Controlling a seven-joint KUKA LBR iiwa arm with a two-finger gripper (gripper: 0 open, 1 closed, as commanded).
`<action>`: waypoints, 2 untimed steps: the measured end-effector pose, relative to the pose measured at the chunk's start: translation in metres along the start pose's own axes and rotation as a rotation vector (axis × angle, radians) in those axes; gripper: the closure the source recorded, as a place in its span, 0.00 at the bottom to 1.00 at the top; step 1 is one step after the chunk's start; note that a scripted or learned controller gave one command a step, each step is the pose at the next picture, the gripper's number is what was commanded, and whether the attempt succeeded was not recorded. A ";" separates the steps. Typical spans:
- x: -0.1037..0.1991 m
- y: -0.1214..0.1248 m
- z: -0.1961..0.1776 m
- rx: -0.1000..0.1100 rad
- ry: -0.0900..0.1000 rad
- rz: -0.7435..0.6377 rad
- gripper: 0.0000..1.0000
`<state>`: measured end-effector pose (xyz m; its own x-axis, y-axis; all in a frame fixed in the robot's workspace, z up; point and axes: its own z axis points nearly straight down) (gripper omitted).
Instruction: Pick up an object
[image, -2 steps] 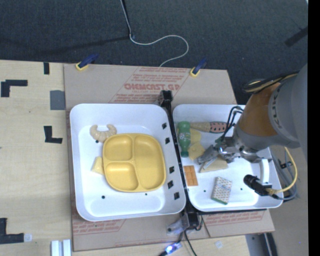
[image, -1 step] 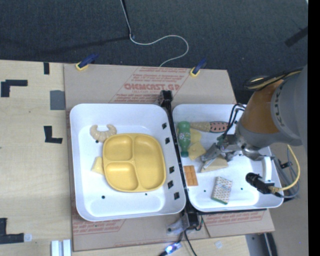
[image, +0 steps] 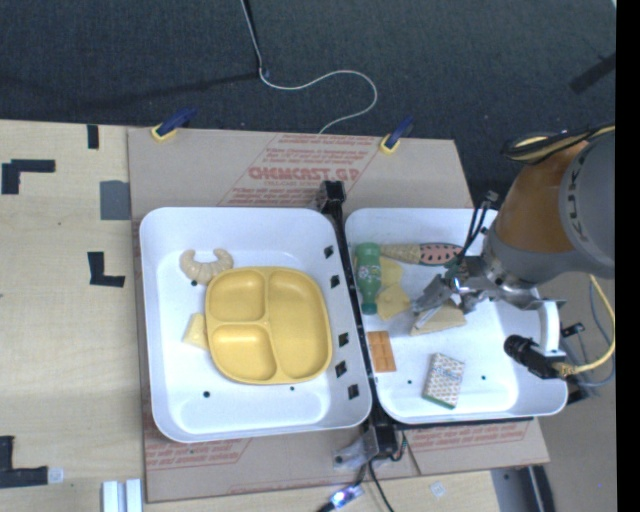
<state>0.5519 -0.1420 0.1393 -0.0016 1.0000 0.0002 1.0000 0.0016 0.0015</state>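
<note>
Here the jaws (image: 440, 297) blur into a pale wedge (image: 440, 318); their state cannot be told.

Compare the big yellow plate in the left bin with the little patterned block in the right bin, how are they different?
The yellow plate is plain, rounded and divided into three sections, and it is by far the larger; the patterned block is small, rectangular and speckled. The plate fills the middle of the left bin, the block lies near the right bin's front edge. Both lie flat, away from the gripper.
</note>
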 end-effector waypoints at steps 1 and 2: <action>-0.003 -0.001 -0.063 -0.003 -0.001 0.000 1.00; -0.002 -0.001 -0.086 0.001 0.000 0.000 1.00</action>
<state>0.5511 -0.1443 0.2253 -0.0018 1.0000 0.0000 1.0000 0.0018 0.0004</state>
